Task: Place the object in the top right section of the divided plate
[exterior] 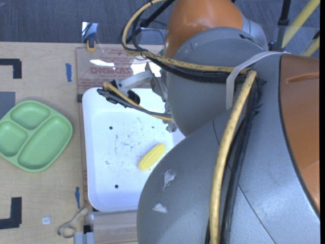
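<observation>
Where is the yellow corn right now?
The corn lies in the white bin, toward its lower right, beside the grey arm and right of the green plate.

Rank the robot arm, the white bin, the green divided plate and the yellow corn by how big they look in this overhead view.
1. Robot arm, though nearness to the camera inflates it.
2. White bin, partly hidden by the arm.
3. Green divided plate.
4. Yellow corn.

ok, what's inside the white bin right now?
One yellow corn cob lies on the white bin floor, near the middle of the part that shows. The arm covers the bin's right side, so whatever is there is hidden.
</observation>
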You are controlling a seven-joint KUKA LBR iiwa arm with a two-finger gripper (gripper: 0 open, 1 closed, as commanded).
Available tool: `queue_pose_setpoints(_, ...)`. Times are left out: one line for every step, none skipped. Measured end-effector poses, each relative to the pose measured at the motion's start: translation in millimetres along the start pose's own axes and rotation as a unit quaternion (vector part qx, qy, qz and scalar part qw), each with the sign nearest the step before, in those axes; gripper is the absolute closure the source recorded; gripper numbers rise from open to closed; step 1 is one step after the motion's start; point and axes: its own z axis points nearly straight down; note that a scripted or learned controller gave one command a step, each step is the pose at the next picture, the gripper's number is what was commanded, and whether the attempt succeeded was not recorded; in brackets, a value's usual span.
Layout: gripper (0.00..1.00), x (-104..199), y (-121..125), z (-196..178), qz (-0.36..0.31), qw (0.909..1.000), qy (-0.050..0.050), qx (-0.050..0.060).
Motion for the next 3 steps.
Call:
queue_pose_setpoints(1.00, -21, -40, 98, -0.002, 1.0000, -0.002, 0.001)
queue_pose_setpoints(1.00, 10, -38, 82, -0.002, 1.0000, 0.000, 0.001)
queue_pose_setpoints(1.00, 22, -36, 121, -0.002, 1.0000, -0.003, 0.001)
